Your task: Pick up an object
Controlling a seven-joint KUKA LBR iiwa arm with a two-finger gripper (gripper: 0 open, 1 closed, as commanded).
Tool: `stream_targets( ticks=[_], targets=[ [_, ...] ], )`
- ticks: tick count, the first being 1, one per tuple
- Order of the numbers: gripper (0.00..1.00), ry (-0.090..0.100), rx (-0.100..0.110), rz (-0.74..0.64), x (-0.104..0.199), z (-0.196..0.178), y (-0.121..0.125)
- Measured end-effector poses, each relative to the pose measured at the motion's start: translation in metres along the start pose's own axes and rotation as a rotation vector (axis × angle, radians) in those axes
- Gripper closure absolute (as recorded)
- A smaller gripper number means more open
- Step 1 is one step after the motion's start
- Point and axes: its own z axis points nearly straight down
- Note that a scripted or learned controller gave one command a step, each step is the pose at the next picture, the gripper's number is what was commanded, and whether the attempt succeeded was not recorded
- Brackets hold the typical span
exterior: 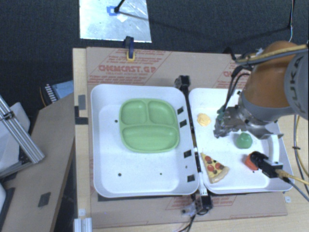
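Observation:
My gripper (221, 129) hangs low over the middle of the right bin (212, 96), on the grey arm with its orange band. A small yellow piece (203, 119) lies just left of it, near the divider. Right of the gripper, close to it, a green ball (244, 140) rests on the bin floor. A pizza slice toy (215, 167) lies at the bin's front left. A red-orange object (249, 163) sits at the front right, partly hidden. I see nothing between the fingers.
The left bin (104, 178) holds a pale green divided plate (148, 125) in its middle. A black clamp strip (189, 129) runs along the divider between the bins. Brown cardboard (145, 64) lies under both bins.

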Motion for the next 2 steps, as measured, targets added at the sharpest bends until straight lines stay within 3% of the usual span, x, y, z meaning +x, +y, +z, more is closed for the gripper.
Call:
stream_targets(
  ticks=[2],
  targets=[
    [1.00, 0.000, 0.000, 0.001, 0.103, 0.018, -0.005]
  ],
)
